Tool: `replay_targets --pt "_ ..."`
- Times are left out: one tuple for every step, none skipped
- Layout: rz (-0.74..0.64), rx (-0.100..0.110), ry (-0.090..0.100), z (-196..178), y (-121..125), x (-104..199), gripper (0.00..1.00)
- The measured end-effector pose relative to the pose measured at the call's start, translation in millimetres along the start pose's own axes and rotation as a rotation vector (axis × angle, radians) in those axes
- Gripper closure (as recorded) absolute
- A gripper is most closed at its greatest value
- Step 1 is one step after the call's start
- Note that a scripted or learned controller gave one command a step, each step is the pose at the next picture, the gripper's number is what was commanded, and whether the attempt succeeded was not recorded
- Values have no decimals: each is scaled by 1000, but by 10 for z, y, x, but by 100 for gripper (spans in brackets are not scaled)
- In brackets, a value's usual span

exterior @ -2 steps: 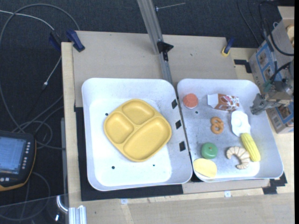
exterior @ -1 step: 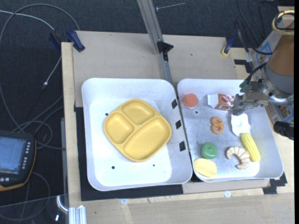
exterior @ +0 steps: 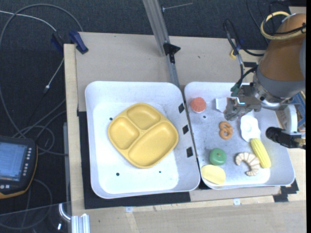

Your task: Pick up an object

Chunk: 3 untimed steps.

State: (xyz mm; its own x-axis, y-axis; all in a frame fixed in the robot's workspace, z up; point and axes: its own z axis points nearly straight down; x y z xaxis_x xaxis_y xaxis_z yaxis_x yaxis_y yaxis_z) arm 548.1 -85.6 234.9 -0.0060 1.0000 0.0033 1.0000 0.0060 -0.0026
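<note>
bins [exterior: 92,106]: 2 | yellow divided plate [exterior: 143,135]: 1 | orange-red round item [exterior: 198,104]: 1 | pretzel [exterior: 225,129]: 1 | green apple [exterior: 217,156]: 1 | corn cob [exterior: 260,152]: 1 | shrimp [exterior: 248,162]: 1 | pale yellow slice [exterior: 213,174]: 1 | white item [exterior: 249,127]: 1

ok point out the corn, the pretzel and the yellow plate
corn [exterior: 260,152], camera view, middle of the cob
pretzel [exterior: 225,129], camera view, on its ring
yellow plate [exterior: 143,135], camera view, ridge between its compartments

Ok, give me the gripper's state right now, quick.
Gripper: low over the right bin, above the pretzel and beside a white object; open or closed cannot be told, and nothing is visibly held.
</note>
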Motion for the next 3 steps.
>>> replay_targets --pt "-1 1 1 101 17 551 100" --pt "0 -4 -1 38 48 1003 100" --pt "-2 -3 0 19 48 1634 100"
